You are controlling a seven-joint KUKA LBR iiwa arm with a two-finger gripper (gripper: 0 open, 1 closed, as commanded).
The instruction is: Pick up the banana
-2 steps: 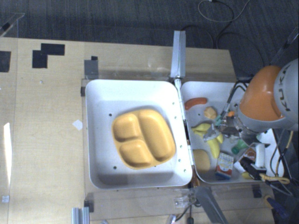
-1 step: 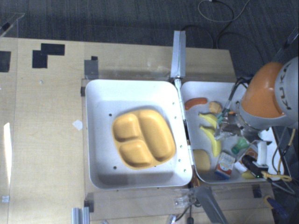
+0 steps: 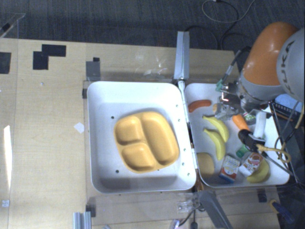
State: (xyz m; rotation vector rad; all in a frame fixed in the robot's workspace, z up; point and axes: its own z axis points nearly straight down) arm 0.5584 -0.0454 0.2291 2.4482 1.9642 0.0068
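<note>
The surface (image 3: 47, 128) is pale wood-grain board carrying two shallow white plastic bins with rounded corners. The left bin (image 3: 102, 99) holds a yellow divided tray (image 3: 145, 140), glossy and soft-edged, with three compartments. The right bin (image 3: 198, 92) is crowded: a banana (image 3: 218, 126) lies curved near its middle, with a second banana (image 3: 217, 144) just beside it, nearer the front. A reddish sausage (image 3: 199, 105) lies toward the back wall, an orange carrot (image 3: 240, 122) to the right, a brownish round potato (image 3: 206, 163) at the front corner, and two small printed cartons (image 3: 230, 168) close by (labels too small to read). The claw (image 3: 228, 109) hangs over the back of the right bin, just above the banana; whether it is wide or narrow cannot be told.
</note>
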